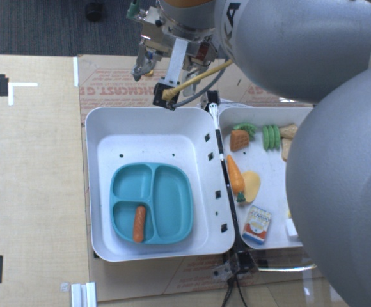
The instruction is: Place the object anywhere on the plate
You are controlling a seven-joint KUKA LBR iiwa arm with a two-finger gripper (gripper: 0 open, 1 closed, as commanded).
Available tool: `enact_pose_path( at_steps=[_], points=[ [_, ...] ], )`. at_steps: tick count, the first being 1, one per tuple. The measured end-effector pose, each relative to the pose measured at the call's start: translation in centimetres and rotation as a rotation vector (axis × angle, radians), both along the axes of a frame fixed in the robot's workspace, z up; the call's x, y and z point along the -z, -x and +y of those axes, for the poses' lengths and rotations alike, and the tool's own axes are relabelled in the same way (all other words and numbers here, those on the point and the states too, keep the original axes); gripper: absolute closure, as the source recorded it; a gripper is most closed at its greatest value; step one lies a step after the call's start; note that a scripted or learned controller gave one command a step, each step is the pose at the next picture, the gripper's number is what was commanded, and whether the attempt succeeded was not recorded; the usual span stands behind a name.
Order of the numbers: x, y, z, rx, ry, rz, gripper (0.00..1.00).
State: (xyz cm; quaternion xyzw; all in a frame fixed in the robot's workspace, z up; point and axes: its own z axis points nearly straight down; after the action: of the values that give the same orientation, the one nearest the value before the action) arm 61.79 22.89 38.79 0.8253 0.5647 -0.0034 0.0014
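Camera view shows me the orange sausage lying in the near-left compartment of the plate. Its long axis points toward the gripper, which hangs beyond the far wall of the left bin. I cannot tell whether the gripper is wide or narrow.

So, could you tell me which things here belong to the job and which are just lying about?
Job: teal plate; sausage, lying in its near-left compartment; gripper.
Lying about, in the right bin: carrot; pea pod; yellow slice; small carton.
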Motion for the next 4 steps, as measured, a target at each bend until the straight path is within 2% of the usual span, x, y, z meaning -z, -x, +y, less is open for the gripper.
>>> enact_pose_path(
  at_steps=[1,2,3,4],
  points=[
    [-0.3,-0.1,0.2,-0.013,0.006,0.009,1.0],
    [15.7,1.5,0.0,-0.114,-0.001,0.008,1.0],
    [-1.1,-1.6,-2.8,-0.007,-0.002,0.002,1.0],
    [9.7,2.7,-0.4,0.135,0.001,0.006,1.0]
  ],
)
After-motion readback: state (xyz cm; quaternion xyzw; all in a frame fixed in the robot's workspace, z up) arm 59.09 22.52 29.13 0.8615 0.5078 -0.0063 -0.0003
